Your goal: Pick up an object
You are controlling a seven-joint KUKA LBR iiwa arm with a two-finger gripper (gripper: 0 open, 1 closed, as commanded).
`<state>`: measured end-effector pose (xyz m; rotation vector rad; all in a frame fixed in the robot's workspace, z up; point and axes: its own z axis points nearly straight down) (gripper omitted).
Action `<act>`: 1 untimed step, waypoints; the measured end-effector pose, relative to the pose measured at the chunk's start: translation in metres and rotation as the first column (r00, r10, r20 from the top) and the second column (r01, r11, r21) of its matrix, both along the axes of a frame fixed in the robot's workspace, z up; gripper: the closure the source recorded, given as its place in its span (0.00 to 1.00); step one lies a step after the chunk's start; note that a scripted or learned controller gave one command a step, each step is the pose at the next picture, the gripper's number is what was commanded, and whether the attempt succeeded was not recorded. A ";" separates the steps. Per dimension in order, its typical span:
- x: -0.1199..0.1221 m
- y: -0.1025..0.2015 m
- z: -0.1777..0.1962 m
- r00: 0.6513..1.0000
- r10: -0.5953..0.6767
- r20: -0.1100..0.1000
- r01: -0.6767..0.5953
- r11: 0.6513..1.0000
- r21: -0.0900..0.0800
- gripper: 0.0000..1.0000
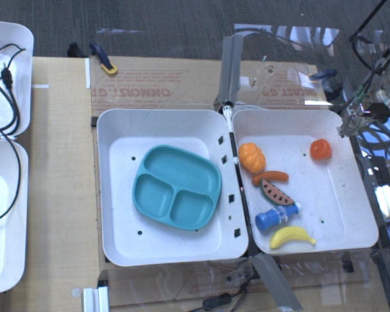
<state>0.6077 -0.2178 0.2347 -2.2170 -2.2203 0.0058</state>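
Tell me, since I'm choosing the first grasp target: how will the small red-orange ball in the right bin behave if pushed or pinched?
The red-orange ball looks round and smooth, so it would probably roll at a nudge and may slip from a pinch. It sits apart from the other toys on the right bin floor, so nothing nearby would stop it. It looks like light toy food.

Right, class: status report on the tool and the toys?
Tool at right bin's far edge, grip unclear. Tomato nearest, untouched. Nothing blocking.
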 end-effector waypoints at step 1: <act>-0.038 0.026 -0.007 0.976 0.217 0.001 -0.217 0.976 0.001 0.00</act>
